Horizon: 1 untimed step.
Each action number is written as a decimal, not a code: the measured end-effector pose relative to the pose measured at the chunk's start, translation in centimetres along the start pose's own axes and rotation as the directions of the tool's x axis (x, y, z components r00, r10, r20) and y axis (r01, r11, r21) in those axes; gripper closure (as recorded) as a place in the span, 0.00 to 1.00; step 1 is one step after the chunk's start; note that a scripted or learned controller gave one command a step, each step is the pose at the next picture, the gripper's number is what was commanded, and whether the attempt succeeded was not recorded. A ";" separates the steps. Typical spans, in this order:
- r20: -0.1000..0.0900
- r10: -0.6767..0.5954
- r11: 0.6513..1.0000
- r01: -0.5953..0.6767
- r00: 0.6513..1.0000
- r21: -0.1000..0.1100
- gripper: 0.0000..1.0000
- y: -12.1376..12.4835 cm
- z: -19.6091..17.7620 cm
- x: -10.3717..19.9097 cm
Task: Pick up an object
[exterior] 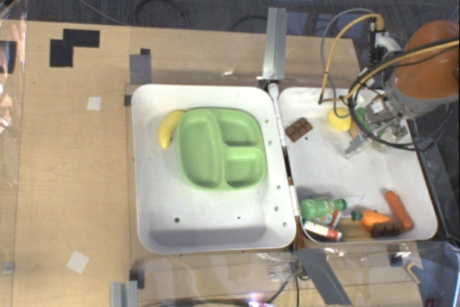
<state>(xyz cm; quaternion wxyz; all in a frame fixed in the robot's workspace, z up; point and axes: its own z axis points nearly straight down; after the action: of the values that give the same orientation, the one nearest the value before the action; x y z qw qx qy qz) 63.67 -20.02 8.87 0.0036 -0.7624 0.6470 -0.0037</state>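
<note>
My gripper (375, 139) hangs over the upper right part of the right bin (402, 176), its fingers spread and open, with nothing between them. A yellow lemon-like object (339, 118) lies just left of it, apart from the fingers. A brown chocolate piece (299, 129) rests near the bin's left wall. Along the front edge lie a green bottle (321, 208), an orange carrot (372, 217), a red sausage (399, 209) and a red-and-white marker (322, 230).
The left bin (151, 212) holds a green divided plate (220, 147) with a yellow banana (168, 127) against its left side. Yellow and black cables (338, 47) loop above the right bin near the arm's orange band (431, 61).
</note>
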 end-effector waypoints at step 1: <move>0.001 0.132 0.991 -0.132 0.991 0.002 0.00 -3.9 0.0 -2.0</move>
<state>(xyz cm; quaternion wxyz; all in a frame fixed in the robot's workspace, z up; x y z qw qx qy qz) 67.24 -17.46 8.91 0.0050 -0.7179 0.6961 -0.0035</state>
